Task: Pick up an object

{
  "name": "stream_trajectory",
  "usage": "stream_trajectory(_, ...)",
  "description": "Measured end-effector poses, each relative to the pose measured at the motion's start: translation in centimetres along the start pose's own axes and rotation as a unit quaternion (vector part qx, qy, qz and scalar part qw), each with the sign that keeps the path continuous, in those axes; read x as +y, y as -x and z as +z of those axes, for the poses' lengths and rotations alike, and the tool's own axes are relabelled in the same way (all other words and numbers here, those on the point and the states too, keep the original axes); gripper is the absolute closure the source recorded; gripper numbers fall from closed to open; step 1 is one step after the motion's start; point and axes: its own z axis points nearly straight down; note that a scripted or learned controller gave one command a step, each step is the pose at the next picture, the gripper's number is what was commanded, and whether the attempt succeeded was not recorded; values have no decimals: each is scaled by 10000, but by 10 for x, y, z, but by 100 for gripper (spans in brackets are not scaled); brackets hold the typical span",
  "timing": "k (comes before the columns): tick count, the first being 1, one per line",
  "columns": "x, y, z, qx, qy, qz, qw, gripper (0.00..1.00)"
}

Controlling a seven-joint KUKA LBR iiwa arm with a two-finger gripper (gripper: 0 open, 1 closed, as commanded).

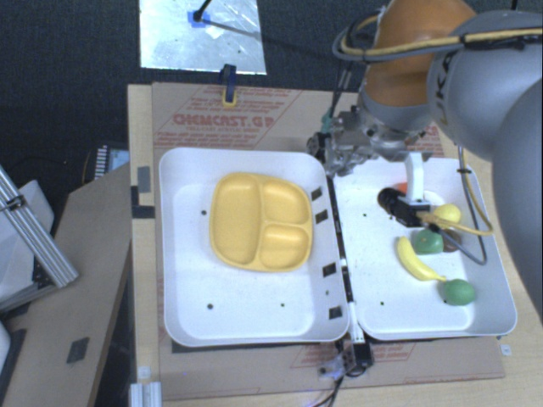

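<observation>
The right bin (pixel 377 308) holds a yellow banana (pixel 416 261), a round green fruit (pixel 459 292) near its front right, a darker green piece (pixel 427 242) and a small yellow piece (pixel 448 214). A bit of orange (pixel 400 188) peeks out further back. My gripper (pixel 338 154) hangs over the back left corner of this bin, close to the seam between the bins and well apart from the fruit. Nothing shows between its tips. The left bin (pixel 182 308) carries a yellow divided plate (pixel 259 220).
The arm's orange band and grey body (pixel 458 66) cover the back right of the bench. A shiny sheet (pixel 202 22) lies beyond the bins, with a yellow clip (pixel 229 97) at the cardboard's back edge. Bare white floor lies in the right bin's left half.
</observation>
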Motion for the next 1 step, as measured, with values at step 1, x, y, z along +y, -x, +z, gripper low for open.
stream_trajectory(1, 2, -59, 17, 2, -7, -2, 10000, 100)
